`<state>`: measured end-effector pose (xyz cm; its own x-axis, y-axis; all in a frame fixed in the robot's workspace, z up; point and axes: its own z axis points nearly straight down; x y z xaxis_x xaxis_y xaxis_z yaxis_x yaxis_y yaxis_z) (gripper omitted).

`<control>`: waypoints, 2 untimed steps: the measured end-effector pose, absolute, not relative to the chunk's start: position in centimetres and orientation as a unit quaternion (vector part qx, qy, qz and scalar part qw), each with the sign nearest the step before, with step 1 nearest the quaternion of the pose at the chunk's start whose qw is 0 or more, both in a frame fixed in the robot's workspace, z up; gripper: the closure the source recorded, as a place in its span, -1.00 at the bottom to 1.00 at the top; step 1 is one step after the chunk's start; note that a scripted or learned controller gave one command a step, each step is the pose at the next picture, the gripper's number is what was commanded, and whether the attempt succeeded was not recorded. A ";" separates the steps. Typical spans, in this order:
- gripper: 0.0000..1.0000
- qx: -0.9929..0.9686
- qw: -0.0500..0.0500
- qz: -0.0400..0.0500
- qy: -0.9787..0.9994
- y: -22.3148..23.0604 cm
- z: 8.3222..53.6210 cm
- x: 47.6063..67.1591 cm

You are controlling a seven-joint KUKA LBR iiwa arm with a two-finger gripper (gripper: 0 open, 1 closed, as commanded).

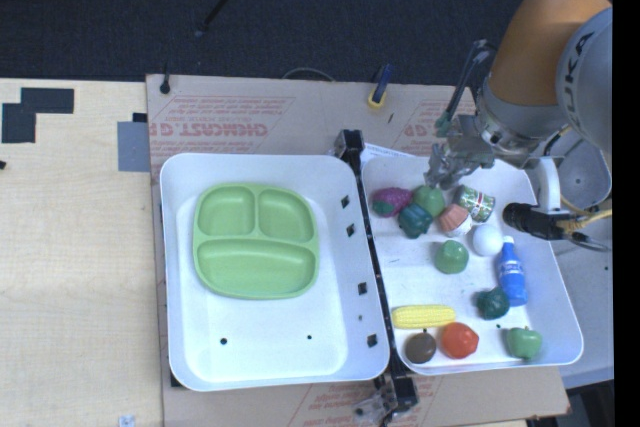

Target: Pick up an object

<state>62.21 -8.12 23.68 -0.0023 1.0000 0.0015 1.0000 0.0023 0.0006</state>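
The grey two-finger gripper (441, 177) hangs low over the small round green toy fruit (430, 200) in the right white bin (560, 300), seemingly mid-reach; next it must seat and close.

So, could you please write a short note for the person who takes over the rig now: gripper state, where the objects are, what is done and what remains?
Gripper: low over the far part of the right bin, just above the green ball and purple piece; holding nothing that can be seen.
Objects: all lie in the right bin, including the blue bottle, corn and tomato. The left bin holds a green divided plate.
Done: nothing lifted.
Left: grasp one object and raise it.
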 end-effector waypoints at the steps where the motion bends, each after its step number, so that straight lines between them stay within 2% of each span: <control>1: 1.00 -0.707 0.002 0.001 -0.707 -7.9 21.7 61.6; 2: 1.00 -0.707 0.001 0.001 -0.707 -7.3 22.0 61.8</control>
<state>61.78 -7.26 21.98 -0.0001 1.0000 0.0000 1.0000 0.0001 -0.0018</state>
